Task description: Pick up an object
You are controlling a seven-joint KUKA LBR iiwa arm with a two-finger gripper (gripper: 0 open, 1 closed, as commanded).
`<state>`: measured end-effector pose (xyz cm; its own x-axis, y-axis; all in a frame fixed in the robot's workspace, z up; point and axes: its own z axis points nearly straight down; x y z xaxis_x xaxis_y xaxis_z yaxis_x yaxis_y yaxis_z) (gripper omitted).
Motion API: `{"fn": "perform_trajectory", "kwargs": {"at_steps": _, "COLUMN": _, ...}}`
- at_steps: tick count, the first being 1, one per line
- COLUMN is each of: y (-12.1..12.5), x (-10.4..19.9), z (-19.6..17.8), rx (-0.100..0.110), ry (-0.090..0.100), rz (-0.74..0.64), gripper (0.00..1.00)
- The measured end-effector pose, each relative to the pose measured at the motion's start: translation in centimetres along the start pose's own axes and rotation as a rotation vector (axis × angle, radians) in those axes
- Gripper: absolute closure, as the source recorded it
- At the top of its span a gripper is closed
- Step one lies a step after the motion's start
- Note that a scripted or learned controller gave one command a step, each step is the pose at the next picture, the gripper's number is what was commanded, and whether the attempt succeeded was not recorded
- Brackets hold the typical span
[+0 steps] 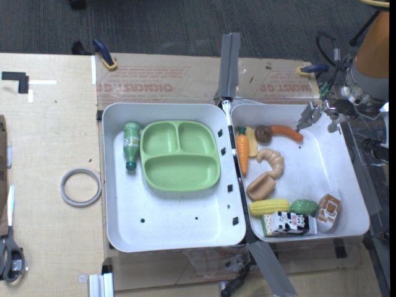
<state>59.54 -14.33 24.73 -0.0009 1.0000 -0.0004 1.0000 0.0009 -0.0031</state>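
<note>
Tape roll [81, 187] and scissors [10, 252] lie on the bare bench at far left, outside both bins and so apart from anything the arm is meant to reach. Inside the left bin [167, 228], a green bottle [130, 145] lies just beside a green divided plate [180, 154]. Across the divider, the right bin [328, 175] holds a crowd of toy food: a carrot [242, 151] along the inner wall, a croissant [272, 161], a bread roll [260, 186], a corn cob [268, 207], a milk carton [286, 223], a green vegetable [304, 206] and a small packet [328, 210]. An orange sausage [286, 132] lies near the bin's back wall, and seems the likeliest target. The gripper [307, 119] hangs just right of and above that sausage's right end, close but apart from it, its fingers slightly parted with nothing between them.
</note>
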Motion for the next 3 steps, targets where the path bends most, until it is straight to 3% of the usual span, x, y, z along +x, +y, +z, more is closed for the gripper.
{"fn": "perform_trajectory", "kwargs": {"at_steps": 1, "y": -0.4, "x": 4.2, "z": 8.9, "rx": 0.0, "ry": 0.0, "rz": 0.031, "gripper": 0.0}}
{"fn": "perform_trajectory", "kwargs": {"at_steps": 2, "y": 0.0, "x": 5.0, "z": 15.6, "rx": -0.001, "ry": 0.0, "rz": 0.011, "gripper": 0.0}}
{"fn": "perform_trajectory", "kwargs": {"at_steps": 3, "y": -0.1, "x": 4.8, "z": 14.7, "rx": 0.0, "ry": -0.001, "rz": 0.015, "gripper": 1.0}}
